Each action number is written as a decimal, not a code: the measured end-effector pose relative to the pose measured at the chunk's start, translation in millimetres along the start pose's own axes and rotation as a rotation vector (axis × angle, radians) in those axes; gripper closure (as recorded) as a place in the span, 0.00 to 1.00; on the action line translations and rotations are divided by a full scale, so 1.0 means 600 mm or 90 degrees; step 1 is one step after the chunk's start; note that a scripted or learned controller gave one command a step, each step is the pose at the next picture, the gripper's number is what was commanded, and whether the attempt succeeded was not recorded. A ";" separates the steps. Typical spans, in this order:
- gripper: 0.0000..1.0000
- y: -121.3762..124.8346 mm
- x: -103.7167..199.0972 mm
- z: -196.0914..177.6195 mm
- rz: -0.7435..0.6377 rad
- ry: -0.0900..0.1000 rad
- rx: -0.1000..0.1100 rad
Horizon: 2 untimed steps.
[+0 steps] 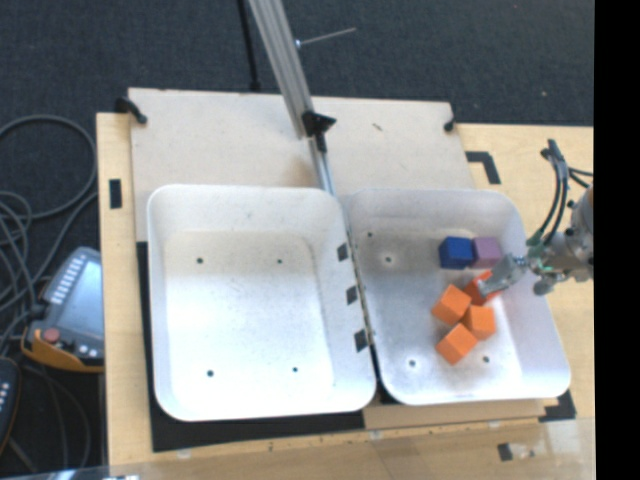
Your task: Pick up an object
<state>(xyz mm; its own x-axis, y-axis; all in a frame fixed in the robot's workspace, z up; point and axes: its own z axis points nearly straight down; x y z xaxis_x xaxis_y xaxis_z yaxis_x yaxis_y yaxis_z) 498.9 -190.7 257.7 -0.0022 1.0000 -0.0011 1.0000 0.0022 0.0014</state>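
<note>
The right bin [530, 368] holds several small blocks. A blue block [457, 252] and a purple block [488, 249] sit side by side toward the back. Three orange blocks lie in a cluster in front of them: one [452, 304] on the left, one [482, 321] on the right, and one [457, 344] nearest the front. A small red-orange piece [477, 289] shows just above the cluster. My gripper [500, 278] reaches in over the bin's right rim, its tip low beside that red-orange piece and just below the purple block.
The left bin [160, 268] stands beside the right one, with a ridge [355, 298] between them. A slanted metal rail [285, 58] rises behind the bins. Cables and a hand-held pendant [70, 303] lie on the floor to the left.
</note>
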 end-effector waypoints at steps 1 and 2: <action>0.00 0.017 0.015 0.216 0.002 -0.006 -0.014; 0.00 0.067 0.012 0.228 0.001 -0.008 -0.017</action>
<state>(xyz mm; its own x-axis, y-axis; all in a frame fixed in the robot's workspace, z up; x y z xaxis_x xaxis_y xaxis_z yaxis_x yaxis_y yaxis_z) 539.1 -183.9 121.1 -0.0006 0.9999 -0.0136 0.9996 0.0009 0.0282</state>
